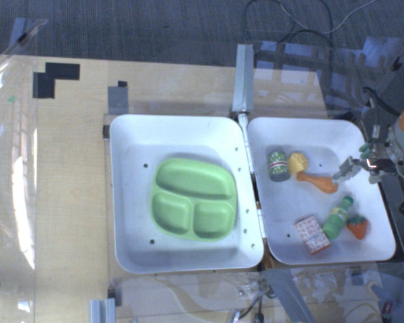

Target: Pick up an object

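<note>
progress: nothing lifted | gripper [345, 171] low in right bin [283, 133], beside orange drumstick [316, 181] | grip state: cannot tell | left: grasp, lift

Two shallow white plastic bins: left bin [121, 180] has one green divided plate [192, 198]. Right bin [283, 244] has five items: can [277, 165], chicken drumstick [310, 173], green bottle [337, 218], carton [312, 235], strawberry [357, 227].

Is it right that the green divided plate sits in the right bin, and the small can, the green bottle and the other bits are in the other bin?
Not quite. The camera view shows the green divided plate in the left bin. The small can, the green bottle and the other bits are in the right bin.
</note>
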You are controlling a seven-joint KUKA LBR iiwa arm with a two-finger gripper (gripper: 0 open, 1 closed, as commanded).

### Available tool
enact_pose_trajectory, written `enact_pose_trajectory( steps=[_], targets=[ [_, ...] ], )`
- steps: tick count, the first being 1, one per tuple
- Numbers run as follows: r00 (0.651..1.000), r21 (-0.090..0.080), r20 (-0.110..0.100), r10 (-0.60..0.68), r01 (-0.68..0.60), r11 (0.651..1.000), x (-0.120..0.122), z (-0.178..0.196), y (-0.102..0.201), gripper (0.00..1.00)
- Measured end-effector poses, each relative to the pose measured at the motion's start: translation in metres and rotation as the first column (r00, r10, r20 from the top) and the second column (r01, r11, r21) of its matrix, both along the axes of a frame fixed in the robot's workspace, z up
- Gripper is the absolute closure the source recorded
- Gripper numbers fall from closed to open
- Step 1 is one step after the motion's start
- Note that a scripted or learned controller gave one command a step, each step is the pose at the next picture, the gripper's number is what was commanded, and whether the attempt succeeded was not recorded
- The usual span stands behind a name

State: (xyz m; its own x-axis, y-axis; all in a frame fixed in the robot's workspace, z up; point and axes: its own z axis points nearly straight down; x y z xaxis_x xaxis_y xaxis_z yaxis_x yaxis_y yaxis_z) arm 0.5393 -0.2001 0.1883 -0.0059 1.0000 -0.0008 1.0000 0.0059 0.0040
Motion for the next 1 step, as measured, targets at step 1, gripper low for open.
enact_pose_trajectory(
  steps=[1],
  targets=[
    [1.0, -0.002, 0.008, 0.025, -0.025, 1.0, 0.0426, -0.0997, 0.0293, 0.0]
  ],
)
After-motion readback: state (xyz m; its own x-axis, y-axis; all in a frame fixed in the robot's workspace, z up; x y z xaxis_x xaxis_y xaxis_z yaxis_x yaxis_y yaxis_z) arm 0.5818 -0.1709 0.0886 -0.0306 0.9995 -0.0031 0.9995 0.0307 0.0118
